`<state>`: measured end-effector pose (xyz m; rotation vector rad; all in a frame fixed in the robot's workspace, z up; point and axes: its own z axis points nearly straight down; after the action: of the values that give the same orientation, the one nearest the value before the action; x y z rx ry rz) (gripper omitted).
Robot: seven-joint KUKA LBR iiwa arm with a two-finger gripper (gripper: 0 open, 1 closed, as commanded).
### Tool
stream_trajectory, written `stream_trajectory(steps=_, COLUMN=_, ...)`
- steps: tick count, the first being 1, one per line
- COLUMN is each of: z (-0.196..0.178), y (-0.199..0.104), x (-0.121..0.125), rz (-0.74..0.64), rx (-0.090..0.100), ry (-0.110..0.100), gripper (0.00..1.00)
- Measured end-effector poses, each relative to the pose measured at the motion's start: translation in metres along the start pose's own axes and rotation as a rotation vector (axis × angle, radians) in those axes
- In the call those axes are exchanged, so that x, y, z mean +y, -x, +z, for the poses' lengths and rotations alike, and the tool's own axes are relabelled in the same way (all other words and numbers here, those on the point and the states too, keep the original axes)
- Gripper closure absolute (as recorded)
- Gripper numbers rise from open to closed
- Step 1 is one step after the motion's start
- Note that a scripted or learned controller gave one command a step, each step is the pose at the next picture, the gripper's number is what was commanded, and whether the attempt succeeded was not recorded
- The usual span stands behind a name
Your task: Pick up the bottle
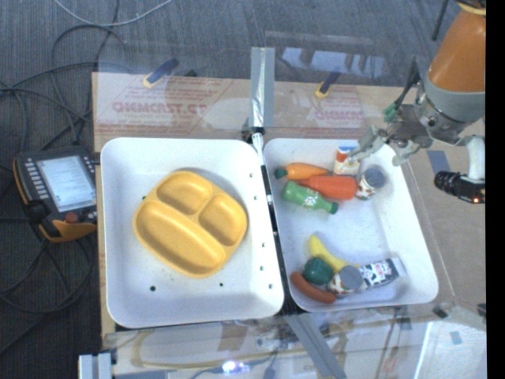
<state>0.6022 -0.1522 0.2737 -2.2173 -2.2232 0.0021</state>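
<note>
Camera view has my gripper (379, 144) spread open and empty at the right bin's (422, 243) one o'clock corner, approaching; next I descend toward the green bottle (309, 198) at its ten o'clock.

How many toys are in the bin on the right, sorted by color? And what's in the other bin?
Right bin:
Orange: 2, the carrots
Green: 2, the bottle and a round toy
Yellow: 1, the banana
Red-brown: 1, the sausage
Other colors: 3
Left bin: 1 yellow tray
Total: 10
</note>
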Motion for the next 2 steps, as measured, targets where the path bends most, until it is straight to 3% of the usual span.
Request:
stream_trajectory(steps=1, z=0.074, y=-0.054, x=-0.006, rz=0.04, rx=-0.001, ry=-0.001, gripper=0.0)
stream_trajectory(steps=2, z=0.172, y=-0.011, x=-0.011, rz=-0.022, rx=-0.001, ry=-0.002, gripper=0.0)
